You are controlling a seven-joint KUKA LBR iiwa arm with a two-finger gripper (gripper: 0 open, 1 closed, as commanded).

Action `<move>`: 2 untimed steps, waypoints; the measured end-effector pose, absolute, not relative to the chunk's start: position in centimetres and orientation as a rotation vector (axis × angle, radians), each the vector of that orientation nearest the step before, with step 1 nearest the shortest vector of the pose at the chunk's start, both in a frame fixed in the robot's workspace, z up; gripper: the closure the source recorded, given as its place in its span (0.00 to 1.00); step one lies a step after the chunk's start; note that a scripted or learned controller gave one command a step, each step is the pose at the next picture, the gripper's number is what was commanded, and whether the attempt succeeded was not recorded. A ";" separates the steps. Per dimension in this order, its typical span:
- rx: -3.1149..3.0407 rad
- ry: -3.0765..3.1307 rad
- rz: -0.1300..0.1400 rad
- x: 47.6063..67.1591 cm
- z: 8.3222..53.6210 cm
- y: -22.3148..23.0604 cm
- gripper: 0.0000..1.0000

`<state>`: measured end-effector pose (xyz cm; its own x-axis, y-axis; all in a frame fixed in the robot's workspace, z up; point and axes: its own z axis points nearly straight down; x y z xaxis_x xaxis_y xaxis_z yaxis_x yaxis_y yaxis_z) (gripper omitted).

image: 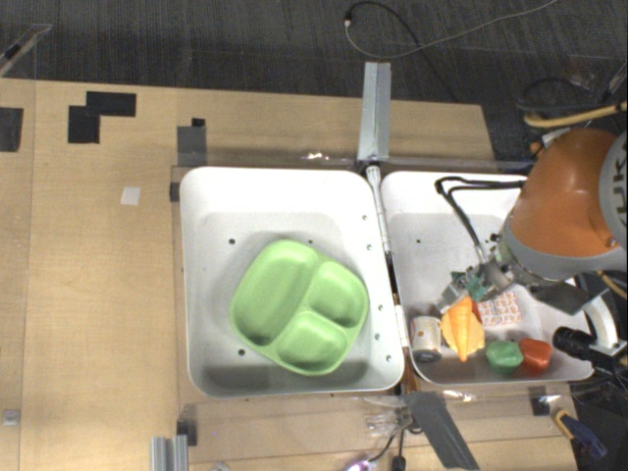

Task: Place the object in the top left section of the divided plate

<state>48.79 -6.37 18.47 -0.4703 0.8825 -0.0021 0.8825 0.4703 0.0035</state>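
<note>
Camera view looked down on the bench [88, 292] with two white bins. Well left of the hand [478, 285], the left bin [201, 214] carried a green divided plate [299, 307], all three sections bare. Just left of the hand, in the right bin [422, 214], stood a small grey can [425, 335]. Right below the hand lay an orange object [463, 328], apparently touching it; whether the hand gripped it could not be told. Further right sat a green block [504, 355] and a red one [536, 353].
</note>
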 end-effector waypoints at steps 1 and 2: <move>1.875 2.515 0.003 48.8 20.7 -10.8 1.00; 1.490 2.760 0.004 48.9 18.5 -6.8 1.00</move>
<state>48.87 -6.82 18.51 -0.5485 0.8362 -0.0031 0.8361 0.5485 0.0047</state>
